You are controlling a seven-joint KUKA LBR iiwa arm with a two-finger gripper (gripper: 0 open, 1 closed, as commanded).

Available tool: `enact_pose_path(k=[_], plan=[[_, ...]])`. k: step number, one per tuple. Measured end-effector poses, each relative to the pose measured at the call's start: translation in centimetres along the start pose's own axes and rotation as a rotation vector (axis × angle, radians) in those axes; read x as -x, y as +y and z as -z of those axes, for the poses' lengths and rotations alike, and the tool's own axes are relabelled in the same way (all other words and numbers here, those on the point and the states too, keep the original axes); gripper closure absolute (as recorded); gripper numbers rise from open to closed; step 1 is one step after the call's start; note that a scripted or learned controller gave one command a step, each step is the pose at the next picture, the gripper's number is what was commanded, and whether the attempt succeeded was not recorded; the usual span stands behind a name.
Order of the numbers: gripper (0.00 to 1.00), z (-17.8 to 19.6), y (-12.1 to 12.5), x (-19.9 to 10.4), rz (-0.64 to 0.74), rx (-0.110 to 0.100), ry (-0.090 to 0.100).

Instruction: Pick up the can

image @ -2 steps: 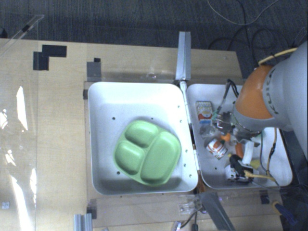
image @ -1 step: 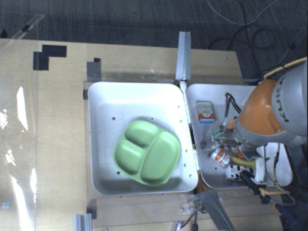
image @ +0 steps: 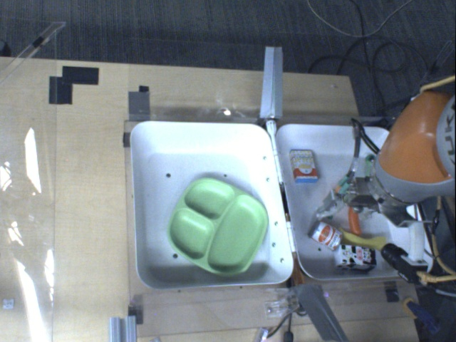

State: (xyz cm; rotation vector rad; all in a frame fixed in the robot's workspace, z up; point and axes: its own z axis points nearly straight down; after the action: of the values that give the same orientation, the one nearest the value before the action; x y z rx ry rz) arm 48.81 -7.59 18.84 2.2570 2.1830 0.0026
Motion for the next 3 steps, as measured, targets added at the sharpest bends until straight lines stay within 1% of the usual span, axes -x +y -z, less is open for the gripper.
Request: enact_pose_path(k=[1,2,3], plan=[[0.00,-10.0,0.8,0.8,0.279,0.005,0.001],[0.00,-10.0,5.9,0.9,0.205,0.008,0.000],[0.00,-10.0,2.1,1.0,0.179,0.011,-0.001]])
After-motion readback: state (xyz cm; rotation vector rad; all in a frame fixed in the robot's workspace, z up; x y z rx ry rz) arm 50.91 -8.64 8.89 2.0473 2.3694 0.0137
